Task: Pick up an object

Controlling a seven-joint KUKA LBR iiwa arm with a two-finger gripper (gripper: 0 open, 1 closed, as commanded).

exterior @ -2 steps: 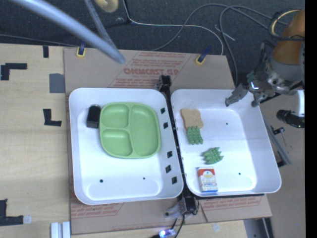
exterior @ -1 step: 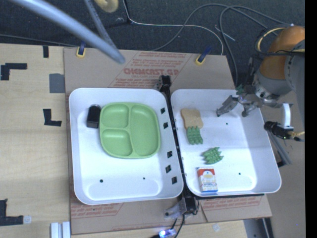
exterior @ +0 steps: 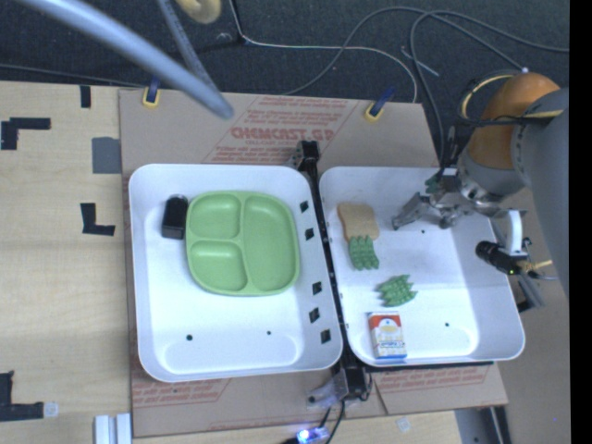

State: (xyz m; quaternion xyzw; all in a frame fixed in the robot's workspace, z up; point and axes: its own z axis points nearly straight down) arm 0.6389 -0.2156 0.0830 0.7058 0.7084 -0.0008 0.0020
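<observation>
**Claw spread over right bin, nothing gripped**

Left bin (exterior: 148, 276): small black block (exterior: 174, 217) near the left wall, touching the left edge of a green divided plate (exterior: 244, 243) — plate sits toward the far half, nearer the inner wall.

Right bin (exterior: 462, 313): tan bread-like piece (exterior: 357, 218) by the inner wall near the far corner, green ridged piece (exterior: 363, 252) butted against its near edge. Second green piece (exterior: 396, 290) mid-bin, apart from both. Small red-and-white box (exterior: 388, 335) close to the near wall.

Gripper (exterior: 428, 213) in the far right part of the right bin, fingers splayed — nothing between them, well apart from all four objects. Orange band (exterior: 518, 109) of the arm beyond the bin's far right corner.
</observation>
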